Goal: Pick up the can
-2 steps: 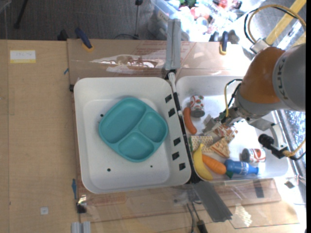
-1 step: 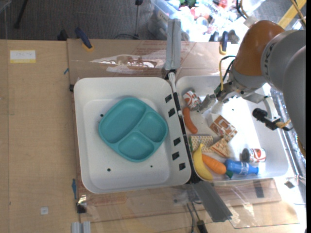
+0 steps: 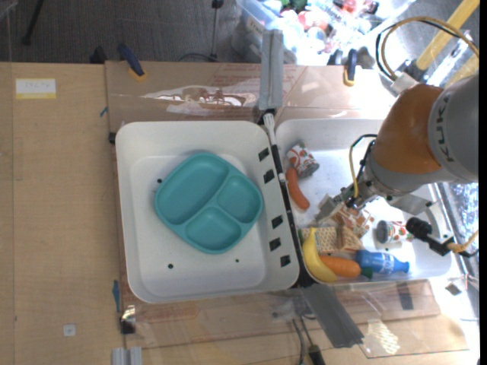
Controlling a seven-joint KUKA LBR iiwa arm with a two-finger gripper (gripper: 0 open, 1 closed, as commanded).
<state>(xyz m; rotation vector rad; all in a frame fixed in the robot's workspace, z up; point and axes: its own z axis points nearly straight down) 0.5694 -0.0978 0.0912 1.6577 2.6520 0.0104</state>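
Note:
The can (image 3: 302, 160), small with a red and white label, lies tilted in the right bin (image 3: 335, 131) near its upper left corner. My gripper (image 3: 332, 206) hangs lower and to the right of it, over the middle of that bin, just above a patterned cracker packet (image 3: 348, 229). The can is apart from the gripper, with an orange sausage-shaped toy (image 3: 297, 189) lying between them. Nothing shows held in the gripper.
The right bin also holds a banana (image 3: 312, 255), an orange carrot (image 3: 344, 267), a blue bottle (image 3: 382, 265) and a small white cup (image 3: 393, 232). The left bin (image 3: 144, 276) bears a teal divided plate (image 3: 208, 201). A black-marked divider (image 3: 274, 196) separates the bins.

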